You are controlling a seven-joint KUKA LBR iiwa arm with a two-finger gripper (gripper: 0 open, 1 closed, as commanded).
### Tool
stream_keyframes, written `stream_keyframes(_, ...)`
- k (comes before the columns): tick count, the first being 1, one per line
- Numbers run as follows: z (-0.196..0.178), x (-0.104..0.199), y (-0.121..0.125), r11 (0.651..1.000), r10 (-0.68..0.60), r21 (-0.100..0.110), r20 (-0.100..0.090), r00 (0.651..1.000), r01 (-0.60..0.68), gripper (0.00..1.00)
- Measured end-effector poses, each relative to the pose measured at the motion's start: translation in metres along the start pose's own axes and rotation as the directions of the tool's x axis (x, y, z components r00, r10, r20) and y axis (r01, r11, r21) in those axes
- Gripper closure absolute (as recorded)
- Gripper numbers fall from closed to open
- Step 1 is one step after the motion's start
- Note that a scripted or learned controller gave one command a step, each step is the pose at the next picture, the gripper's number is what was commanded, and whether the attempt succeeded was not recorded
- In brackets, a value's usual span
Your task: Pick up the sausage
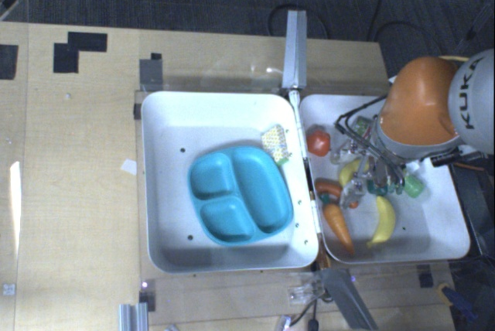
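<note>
The sausage [327,187], short and reddish-brown, lies against the left wall of the right bin [456,240], just above a carrot [338,225]. My gripper [365,186] hangs low over the middle of that bin, a little to the right of the sausage and close to it. The arm's orange band [418,109] sits above and hides part of the bin's back. I see nothing held by the gripper.
A red tomato [318,141] lies at the right bin's back left. A banana [383,220] lies front centre, a green piece [414,185] to the right, and a yellow item [349,171] beside the gripper. The left bin [162,167] holds a blue divided plate [241,194] and a small yellow-patterned item [274,141].
</note>
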State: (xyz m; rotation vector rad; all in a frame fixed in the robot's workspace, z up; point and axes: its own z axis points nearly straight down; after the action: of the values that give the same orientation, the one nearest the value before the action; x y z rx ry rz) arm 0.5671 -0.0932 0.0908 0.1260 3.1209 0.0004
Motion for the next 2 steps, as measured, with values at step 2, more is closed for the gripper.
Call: stream_keyframes(2, 0.001, -0.014, -0.002, 0.995, 0.097, -0.001, -0.005, 0.995, -0.097, 1.00)
